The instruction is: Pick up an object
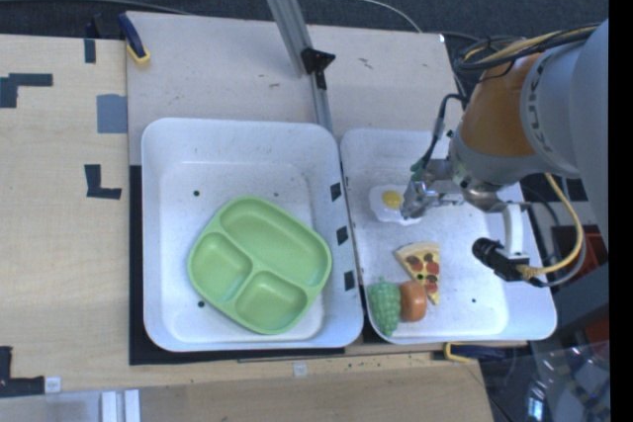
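Three toys share my bin; my gripper (pixel 413 203) hovers at the fried egg (pixel 388 202), grip state impossible to tell.

No readable text, labels, numbers or signs anywhere.

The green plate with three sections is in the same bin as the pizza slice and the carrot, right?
Not quite. In the camera view, the green plate sits alone in the left bin. The pizza slice and the carrot lie in the right bin, where the tool hangs over a fried egg.
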### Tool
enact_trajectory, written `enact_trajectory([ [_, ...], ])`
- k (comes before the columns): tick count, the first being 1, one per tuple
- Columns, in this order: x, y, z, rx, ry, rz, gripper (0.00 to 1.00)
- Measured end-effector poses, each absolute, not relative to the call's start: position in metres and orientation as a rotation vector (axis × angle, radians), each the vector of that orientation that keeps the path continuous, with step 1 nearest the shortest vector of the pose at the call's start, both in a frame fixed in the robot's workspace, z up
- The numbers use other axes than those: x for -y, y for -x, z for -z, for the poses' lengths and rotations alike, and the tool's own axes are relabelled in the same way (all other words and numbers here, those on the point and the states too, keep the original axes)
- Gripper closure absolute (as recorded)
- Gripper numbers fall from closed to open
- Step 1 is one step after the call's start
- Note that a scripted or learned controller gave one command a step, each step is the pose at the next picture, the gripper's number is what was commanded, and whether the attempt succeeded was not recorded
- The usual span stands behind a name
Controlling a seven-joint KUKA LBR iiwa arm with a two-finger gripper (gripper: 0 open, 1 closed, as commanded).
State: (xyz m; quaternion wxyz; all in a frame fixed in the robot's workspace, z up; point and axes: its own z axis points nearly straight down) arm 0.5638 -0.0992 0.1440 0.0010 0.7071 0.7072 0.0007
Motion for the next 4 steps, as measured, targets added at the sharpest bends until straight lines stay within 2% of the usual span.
enact_trajectory([
  [1,0.095,-0.567,-0.187,-2.222,-2.218,-0.003,1.0],
  [2,0.088,-0.562,-0.244,-2.221,-2.216,-0.005,1.0],
  [4,-0.003,-0.55,-0.226,-2.23,-2.217,0.003,1.0],
])
